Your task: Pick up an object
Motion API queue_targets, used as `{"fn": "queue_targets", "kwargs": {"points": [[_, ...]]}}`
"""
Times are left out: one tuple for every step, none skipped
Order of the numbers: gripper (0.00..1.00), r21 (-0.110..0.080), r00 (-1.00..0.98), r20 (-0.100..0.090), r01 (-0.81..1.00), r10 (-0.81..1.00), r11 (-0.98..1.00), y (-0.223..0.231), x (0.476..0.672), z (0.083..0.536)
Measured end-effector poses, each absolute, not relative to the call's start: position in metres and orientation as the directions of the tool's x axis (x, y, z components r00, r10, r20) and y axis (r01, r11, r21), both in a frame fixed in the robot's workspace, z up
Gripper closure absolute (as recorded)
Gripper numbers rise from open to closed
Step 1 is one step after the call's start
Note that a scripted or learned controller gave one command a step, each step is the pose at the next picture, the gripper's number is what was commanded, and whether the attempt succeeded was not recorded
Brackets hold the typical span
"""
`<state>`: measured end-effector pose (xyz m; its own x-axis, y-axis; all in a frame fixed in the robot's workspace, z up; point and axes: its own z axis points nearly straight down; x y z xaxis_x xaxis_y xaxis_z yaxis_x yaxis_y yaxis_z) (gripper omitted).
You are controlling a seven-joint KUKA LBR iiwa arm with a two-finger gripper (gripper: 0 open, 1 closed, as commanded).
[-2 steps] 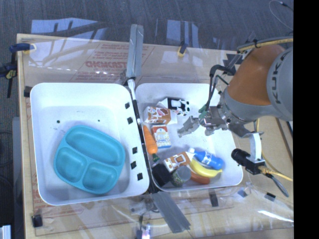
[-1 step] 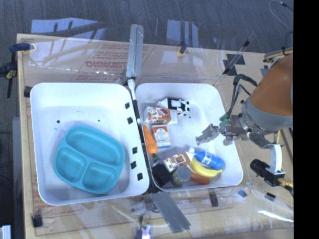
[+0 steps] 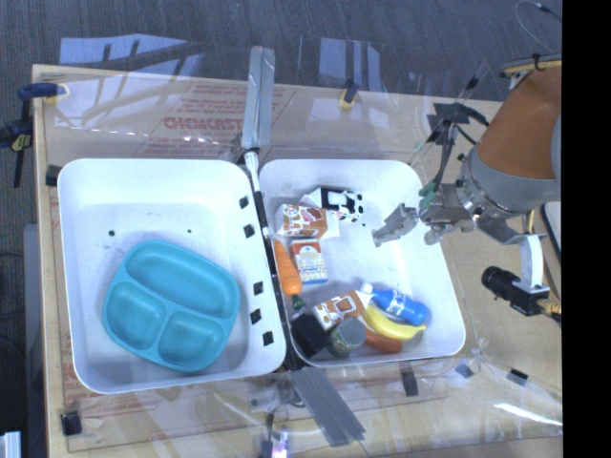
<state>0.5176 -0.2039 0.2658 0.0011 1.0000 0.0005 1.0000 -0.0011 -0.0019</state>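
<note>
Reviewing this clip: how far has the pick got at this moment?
Early stage. Done: the gripper has reached over the right bin, above its bare floor. In hand: nothing shows between the fingers, and no object is lifted. Left: the whole grasp. The banana, carrot and small cartons lie untouched in the bin; the blue divided plate sits in the left bin.
</note>
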Motion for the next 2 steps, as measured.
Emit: {"fn": "queue_targets", "kwargs": {"points": [[0.0,-0.005,-0.064,0.002,0.998,0.998,0.064,-0.209,0.477,0.147],[0.0,0.028,-0.198,-0.007,0.98,0.98,0.198,-0.198,0.504,0.106]]}}
